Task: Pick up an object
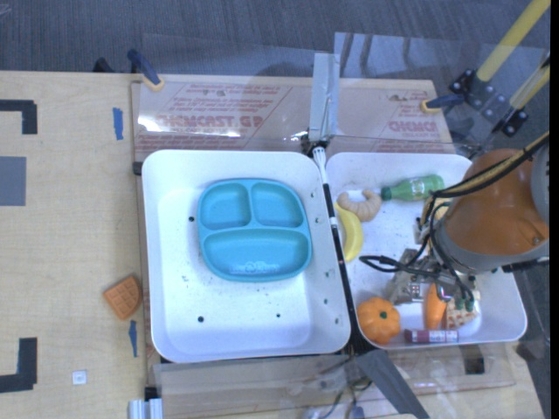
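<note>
The right bin [502,299] holds several toy foods. A green bottle [410,187] lies at its back, with a tan croissant [360,204] beside it and a yellow banana [351,236] against the left wall. At the front sit an orange round fruit [380,319], an orange carrot-like piece [434,306] and a red and white piece [441,333]. My gripper [423,288] hangs low over the front of this bin, just above the carrot-like piece and right of the round fruit. Cables and the wrist cover much of it.
The left bin [175,312] holds a blue divided plate [254,230]. A brown waffle piece [123,296] lies on the wooden bench left of the bins. The grey divider rail [334,234] runs between the two bins. The arm's orange band [493,216] overhangs the right bin's right side.
</note>
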### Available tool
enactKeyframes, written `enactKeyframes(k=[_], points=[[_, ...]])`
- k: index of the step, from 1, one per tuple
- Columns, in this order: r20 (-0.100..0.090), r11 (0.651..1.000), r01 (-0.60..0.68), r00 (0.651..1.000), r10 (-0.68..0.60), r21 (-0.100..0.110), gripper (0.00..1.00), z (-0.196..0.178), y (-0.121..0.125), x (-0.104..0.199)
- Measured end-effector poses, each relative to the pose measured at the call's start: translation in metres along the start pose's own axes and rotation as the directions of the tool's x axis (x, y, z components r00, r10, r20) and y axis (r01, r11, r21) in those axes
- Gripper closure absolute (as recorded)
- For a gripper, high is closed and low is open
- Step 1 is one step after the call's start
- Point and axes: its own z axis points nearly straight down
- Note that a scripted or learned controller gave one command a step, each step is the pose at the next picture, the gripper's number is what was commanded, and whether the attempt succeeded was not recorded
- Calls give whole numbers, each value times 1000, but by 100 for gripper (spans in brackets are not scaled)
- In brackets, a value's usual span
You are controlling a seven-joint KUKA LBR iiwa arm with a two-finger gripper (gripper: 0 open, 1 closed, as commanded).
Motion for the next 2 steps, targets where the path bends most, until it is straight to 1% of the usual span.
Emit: enactKeyframes(k=[1,2], points=[[3,926,378,926,-378,2,100,1,-65,1],[4,966,260,966,-260,-3,100,0,16,-32]])
